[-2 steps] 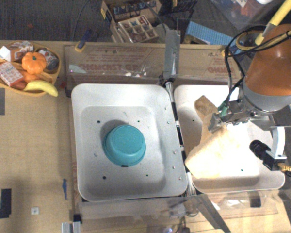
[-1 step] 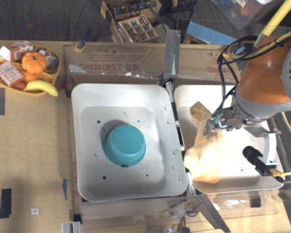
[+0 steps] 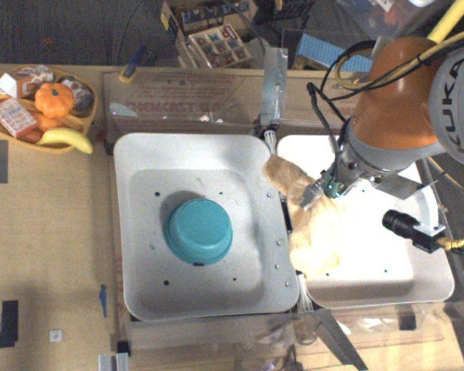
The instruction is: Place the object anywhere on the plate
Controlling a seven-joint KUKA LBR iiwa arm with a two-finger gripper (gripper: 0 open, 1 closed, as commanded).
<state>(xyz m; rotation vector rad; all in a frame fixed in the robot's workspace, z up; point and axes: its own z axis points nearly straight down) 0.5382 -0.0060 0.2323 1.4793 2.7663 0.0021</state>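
Note:
A round teal plate lies in the middle of the left bin. A soft tan object hangs over the divide between the two bins, and a paler, blurred part of it spreads along the left side of the right bin. My gripper reaches in from the right, just past the right bin's left edge. Its fingers are shut on the tan object's upper part. The plate sits about a bin's half-width to the gripper's left and slightly nearer the front.
A black cylindrical part sticks out from the arm over the right bin. A basket of toy fruit stands at the bench's far left. Boxes and cables lie behind the bins.

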